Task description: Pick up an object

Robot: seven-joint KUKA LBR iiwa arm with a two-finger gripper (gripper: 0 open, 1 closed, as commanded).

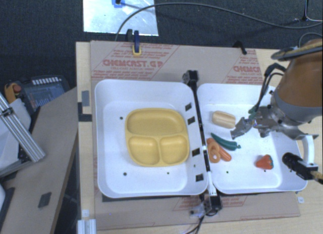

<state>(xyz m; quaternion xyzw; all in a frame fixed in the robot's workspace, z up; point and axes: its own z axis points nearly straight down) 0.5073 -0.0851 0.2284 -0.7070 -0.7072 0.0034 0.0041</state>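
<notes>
1. Nearest the camera, a red piece [264, 162] lies low in the right bin [237, 185], apart from the rest; it could be taken cleanly.
2. The orange piece [217, 153] and green piece [223, 142] touch, so a grasp there should be avoided.
3. The tool [242, 128] hangs just above the green piece; whether it is spread or pressed together cannot be told, and nothing is seen pinched.
4. Farther, the tan roll [223, 119] lies alone.

In the right bin [222, 185]: a tan bread roll [223, 119], a green pepper [224, 142], orange carrot pieces [217, 152], perhaps a strawberry [264, 162].
</notes>
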